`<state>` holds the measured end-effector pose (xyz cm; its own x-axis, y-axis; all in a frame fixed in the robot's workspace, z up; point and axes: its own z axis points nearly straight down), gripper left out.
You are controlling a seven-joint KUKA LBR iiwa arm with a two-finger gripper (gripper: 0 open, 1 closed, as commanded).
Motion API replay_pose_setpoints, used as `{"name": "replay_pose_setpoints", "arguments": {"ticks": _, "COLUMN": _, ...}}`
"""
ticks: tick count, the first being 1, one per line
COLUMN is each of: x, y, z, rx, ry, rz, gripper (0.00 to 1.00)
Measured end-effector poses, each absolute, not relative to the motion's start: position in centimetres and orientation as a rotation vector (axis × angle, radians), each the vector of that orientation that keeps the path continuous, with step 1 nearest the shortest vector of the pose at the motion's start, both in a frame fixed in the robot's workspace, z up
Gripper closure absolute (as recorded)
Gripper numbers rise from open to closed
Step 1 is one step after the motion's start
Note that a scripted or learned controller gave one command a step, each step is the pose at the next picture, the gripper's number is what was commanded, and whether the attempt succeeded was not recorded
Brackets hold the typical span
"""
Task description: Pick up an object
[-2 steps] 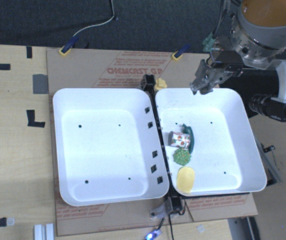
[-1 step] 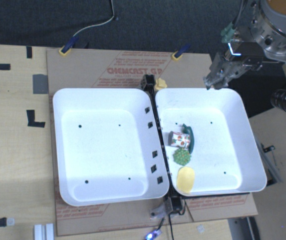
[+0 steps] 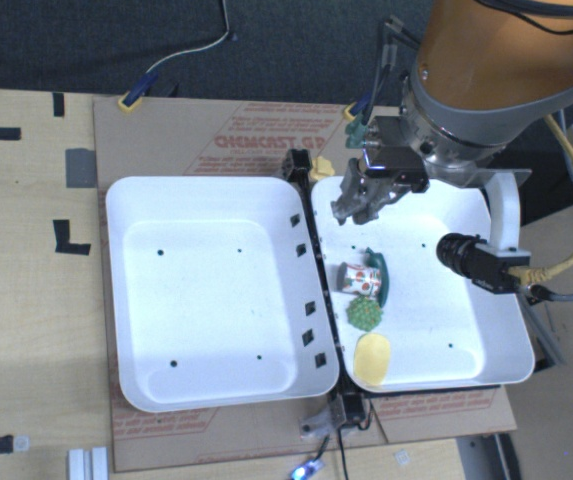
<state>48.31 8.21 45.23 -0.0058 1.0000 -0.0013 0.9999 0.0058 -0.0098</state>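
The right bin (image 3: 466,368) holds a small cluster near its left wall. A small white can with a red label (image 3: 360,281) lies on its side, with a dark green curved piece (image 3: 381,274) against it. Below them sit a green bumpy ball (image 3: 365,314) and a pale yellow lemon-like object (image 3: 372,358). My gripper (image 3: 358,205) hangs above the bin's upper left part, a little above the can, with nothing seen between its fingers.
The left bin (image 3: 206,288) stands beside the right one, joined along a divider with black clips (image 3: 313,298). Both rest on a cardboard sheet (image 3: 236,138). A black cylindrical part (image 3: 471,258) of the arm overhangs the right bin.
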Motion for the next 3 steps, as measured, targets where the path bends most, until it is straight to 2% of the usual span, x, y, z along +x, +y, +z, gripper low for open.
{"name": "replay_pose_setpoints", "arguments": {"ticks": 1, "x": 50.2, "y": -2.3, "z": 46.9, "rx": -2.234, "ry": -2.213, "rz": 0.002, "gripper": 1.0}}
{"name": "replay_pose_setpoints", "arguments": {"ticks": 2, "x": 49.7, "y": -3.4, "z": 53.9, "rx": -2.225, "ry": -2.225, "rz": -0.006, "gripper": 1.0}}
{"name": "replay_pose_setpoints", "arguments": {"ticks": 3, "x": 48.6, "y": 0.2, "z": 42.5, "rx": -2.21, "ry": -2.218, "rz": 0.016, "gripper": 1.0}}
